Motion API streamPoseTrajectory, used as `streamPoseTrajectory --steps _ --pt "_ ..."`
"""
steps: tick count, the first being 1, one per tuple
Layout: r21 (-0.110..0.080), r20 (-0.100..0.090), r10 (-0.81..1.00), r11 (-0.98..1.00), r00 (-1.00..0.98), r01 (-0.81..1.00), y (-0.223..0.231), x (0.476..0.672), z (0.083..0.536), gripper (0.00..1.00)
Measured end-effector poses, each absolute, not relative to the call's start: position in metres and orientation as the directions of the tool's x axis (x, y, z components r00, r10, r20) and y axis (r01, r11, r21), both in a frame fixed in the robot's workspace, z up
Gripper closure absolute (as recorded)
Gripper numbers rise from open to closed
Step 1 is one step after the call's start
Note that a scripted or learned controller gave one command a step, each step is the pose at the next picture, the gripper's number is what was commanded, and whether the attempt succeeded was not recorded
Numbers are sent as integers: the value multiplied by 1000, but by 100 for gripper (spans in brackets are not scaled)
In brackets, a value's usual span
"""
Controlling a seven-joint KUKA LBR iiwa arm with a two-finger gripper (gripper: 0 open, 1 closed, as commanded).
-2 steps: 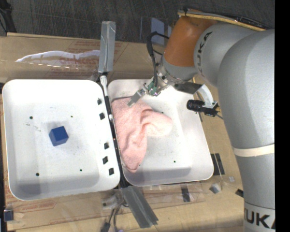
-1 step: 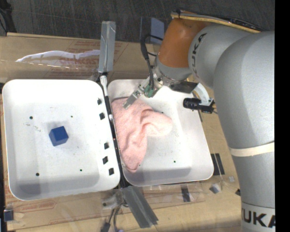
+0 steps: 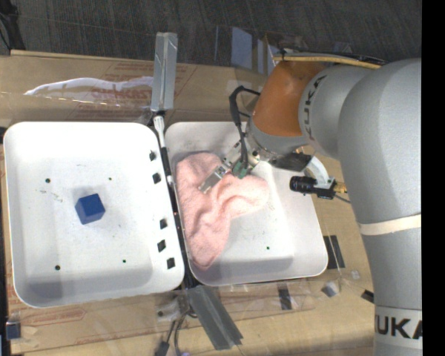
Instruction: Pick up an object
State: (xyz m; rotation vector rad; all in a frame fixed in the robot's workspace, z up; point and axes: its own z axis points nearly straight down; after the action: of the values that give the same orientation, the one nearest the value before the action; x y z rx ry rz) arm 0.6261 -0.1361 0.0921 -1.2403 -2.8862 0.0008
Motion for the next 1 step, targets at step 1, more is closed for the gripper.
streamPoseTrajectory --steps 1 --pt "0 0 723 691 -691 723 -135 627 102 100"
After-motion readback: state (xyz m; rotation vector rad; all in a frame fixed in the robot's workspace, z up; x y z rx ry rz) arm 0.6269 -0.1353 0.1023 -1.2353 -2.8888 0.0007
